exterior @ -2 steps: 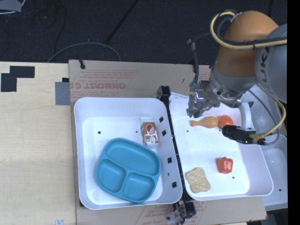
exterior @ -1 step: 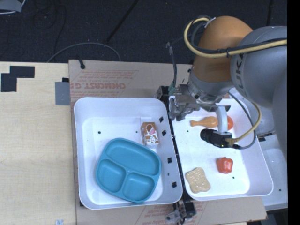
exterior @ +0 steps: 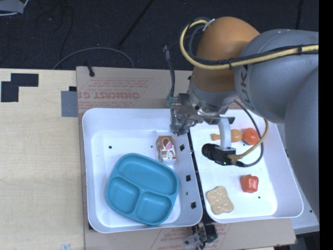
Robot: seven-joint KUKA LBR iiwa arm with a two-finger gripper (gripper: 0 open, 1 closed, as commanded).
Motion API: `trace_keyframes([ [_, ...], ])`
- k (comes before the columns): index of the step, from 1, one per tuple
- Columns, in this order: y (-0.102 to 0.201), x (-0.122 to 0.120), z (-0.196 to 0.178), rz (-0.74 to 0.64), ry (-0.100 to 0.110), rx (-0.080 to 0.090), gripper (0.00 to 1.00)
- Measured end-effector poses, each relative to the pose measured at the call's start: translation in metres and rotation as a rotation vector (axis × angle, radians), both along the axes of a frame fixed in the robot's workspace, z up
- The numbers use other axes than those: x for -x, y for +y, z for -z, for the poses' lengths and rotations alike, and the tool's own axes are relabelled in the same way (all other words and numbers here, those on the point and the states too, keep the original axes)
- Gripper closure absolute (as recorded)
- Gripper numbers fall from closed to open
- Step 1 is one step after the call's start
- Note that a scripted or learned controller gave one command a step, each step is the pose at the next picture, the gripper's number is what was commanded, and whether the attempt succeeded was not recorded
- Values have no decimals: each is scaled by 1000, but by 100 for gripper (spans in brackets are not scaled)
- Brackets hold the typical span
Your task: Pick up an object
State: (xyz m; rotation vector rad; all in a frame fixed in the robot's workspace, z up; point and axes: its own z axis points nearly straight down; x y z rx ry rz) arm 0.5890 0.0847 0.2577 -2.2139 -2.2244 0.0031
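Observation:
My gripper (exterior: 178, 123) hangs over the upper right corner of the left bin (exterior: 99, 139), close to the divider between the bins. Just below it, a small brown and white carton (exterior: 166, 149) stands in the left bin, apart from the gripper. A blue divided plate (exterior: 141, 187) lies below and to the left of the carton. The right bin (exterior: 283, 191) holds a red tomato (exterior: 251, 135), an orange piece (exterior: 235, 136), a red pepper (exterior: 250, 183) and a slice of bread (exterior: 220, 200). I see nothing held in the gripper.
The arm's grey body and orange band (exterior: 223, 40) cover the upper part of the right bin. A black part with a cable (exterior: 217, 153) hangs over the right bin's middle. Cardboard (exterior: 125, 90) lies behind the bins.

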Motion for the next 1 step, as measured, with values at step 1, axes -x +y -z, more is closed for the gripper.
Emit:
trace_keyframes([
  [1, -2, 0, 0, 3, 0, 1, 0],
])
